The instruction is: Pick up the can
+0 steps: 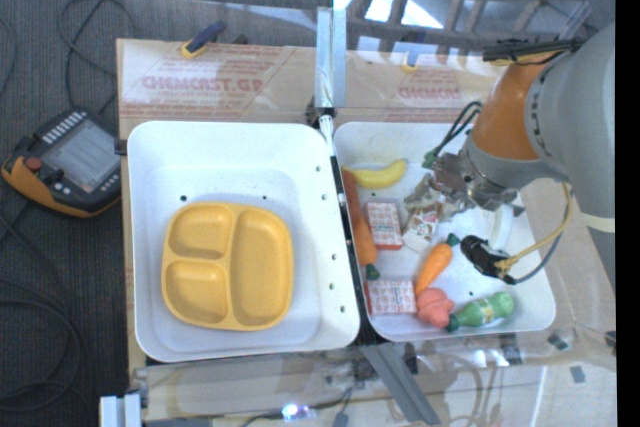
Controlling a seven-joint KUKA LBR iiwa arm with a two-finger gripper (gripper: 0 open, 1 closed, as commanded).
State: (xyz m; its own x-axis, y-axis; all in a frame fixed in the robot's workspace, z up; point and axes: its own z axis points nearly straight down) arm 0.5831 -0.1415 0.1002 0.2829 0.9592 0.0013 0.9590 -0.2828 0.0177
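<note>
Red-and-white labelling marks the can (421,227), which lies in the right bin (445,143), near that bin's middle and slightly toward its far edge. The gripper (440,187) sits directly over the can's far side, touching it or just above it; which of the two cannot be told, nor whether the gripper is released or clenched, since its underside is hidden. The grey arm (585,130) with its orange band (505,115) enters across the right edge of the bin. A small carrot (434,265) lies tilted just on the near side of the can. A red-and-white box (384,223) lies flat just left of the can. A long carrot (358,220) runs along the bin's left wall beside that box. A banana (378,174) lies near the far left corner of the bin. At the near edge, from left to right: a second red-and-white packet (390,296), a pink rounded fruit (432,306) and a green bottle (484,311) lying on its side, the fruit and bottle touching. The left bin (220,155) adjoins the right one on the counter and carries a yellow divided plate (228,265) toward its near edge. An orange-and-black hand controller (65,162) rests on the floor past the counter's left edge.
</note>
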